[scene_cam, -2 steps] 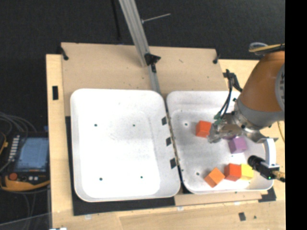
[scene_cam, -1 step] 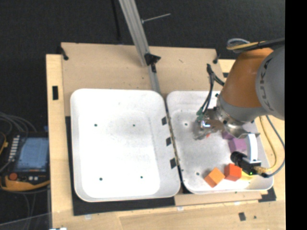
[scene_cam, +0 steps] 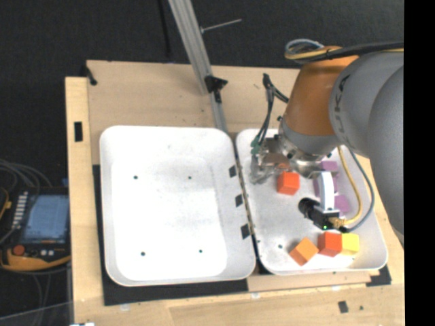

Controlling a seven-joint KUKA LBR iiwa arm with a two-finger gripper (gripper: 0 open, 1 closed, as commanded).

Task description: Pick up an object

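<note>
The gripper (scene_cam: 262,165) is down inside the right bin (scene_cam: 272,246), close to the bin's left wall, with the grey arm (scene_cam: 367,94) and its orange band (scene_cam: 312,100) bulking over it from the right; whether its fingers are spread or pressed together I cannot tell, as the metal there is blurred and partly under the wrist. Nothing is seen between them. Just right of the fingers, apart from them, lies an orange-red cube (scene_cam: 288,183), the nearest thing and probably the target, since the wrist hangs almost over it. Being a cube it has no long axis; its faces sit slightly turned against the bin wall. Further right, beside the arm's black fitting (scene_cam: 311,210), is a purple and white piece (scene_cam: 330,185), whose long axis runs roughly away from the camera; part of it is hidden. Well below the fingers, near the bin's front edge, an orange block (scene_cam: 304,250), a red block (scene_cam: 329,243) and a yellow block (scene_cam: 350,243) huddle together, the last two touching. The left bin (scene_cam: 122,182) lies left of the fingers, on the worktop (scene_cam: 149,94).
</note>
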